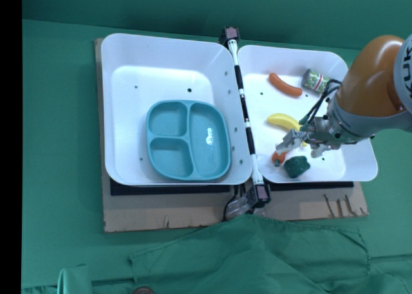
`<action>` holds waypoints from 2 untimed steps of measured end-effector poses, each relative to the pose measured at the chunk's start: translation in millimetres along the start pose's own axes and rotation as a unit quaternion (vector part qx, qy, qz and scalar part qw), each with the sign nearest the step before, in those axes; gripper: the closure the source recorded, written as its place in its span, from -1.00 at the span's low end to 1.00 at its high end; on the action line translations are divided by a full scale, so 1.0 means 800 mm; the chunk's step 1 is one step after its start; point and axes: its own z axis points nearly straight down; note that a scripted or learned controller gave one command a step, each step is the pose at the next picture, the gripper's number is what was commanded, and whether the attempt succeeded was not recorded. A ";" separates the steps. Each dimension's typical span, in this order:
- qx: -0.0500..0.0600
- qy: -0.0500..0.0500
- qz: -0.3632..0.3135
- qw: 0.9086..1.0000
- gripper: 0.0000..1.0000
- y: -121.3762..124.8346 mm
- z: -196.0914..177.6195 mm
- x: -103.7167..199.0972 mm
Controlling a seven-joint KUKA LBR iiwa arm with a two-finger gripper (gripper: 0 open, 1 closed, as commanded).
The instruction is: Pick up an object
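In the right bin (360,169) lie a yellow banana (282,120), a red-orange sausage (284,85), a small green can (315,80), a dark green broccoli piece (297,166) and a small orange-red piece (278,156). My gripper (288,141) hangs low over the bin's front part. It is just below the banana, right above the orange-red piece and up-left of the broccoli. No object shows in its grasp.
The left bin (129,61) holds a teal three-compartment plate (188,139). A black-and-white divider bar (243,103) runs between the bins. Green cloth (257,254) lies bunched in front of the bench. The arm's orange band (373,67) overhangs the right bin's right side.
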 end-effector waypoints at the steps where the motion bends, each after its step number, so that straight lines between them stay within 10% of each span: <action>1: -0.005 -0.001 0.000 1.000 -1.00 0.071 0.050 -0.005; 2: -0.006 -0.002 0.000 1.000 -1.00 0.139 0.049 0.007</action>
